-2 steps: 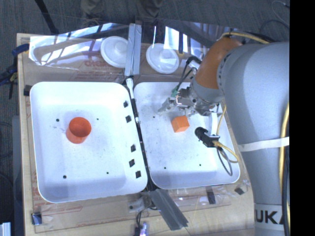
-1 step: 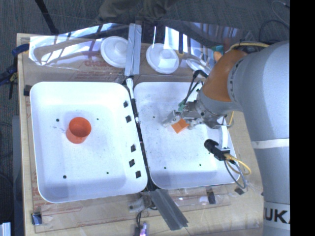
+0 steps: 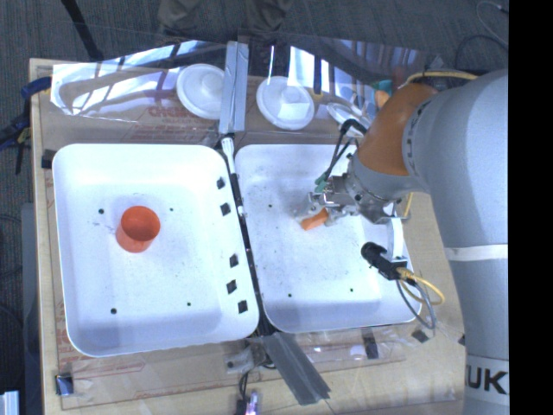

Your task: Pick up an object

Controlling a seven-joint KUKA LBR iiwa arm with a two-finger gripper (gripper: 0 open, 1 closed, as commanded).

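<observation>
Two bins, two candidate objects for you to log. Left bin (image 3: 86,309): one orange cup (image 3: 138,228), standing on the floor left of centre, well apart from the arm. Right bin (image 3: 285,301): one small orange piece (image 3: 313,221), lying tilted on the floor in the upper half, directly at the tip of the gripper (image 3: 327,204).

Gripper: lowered into the right bin from your right, wrist with its orange band above it, metal tip touching or just beside the upper end of the orange piece. Whether it is spread, closed, or clamping that piece you cannot tell; the tip is too small and cluttered to read.

Step in hand, by my judgement: securing the orange piece. To do it well, straddle the piece across its narrow width, seat low against the bin floor, close fully, then lift straight and confirm the piece rises clear.
</observation>
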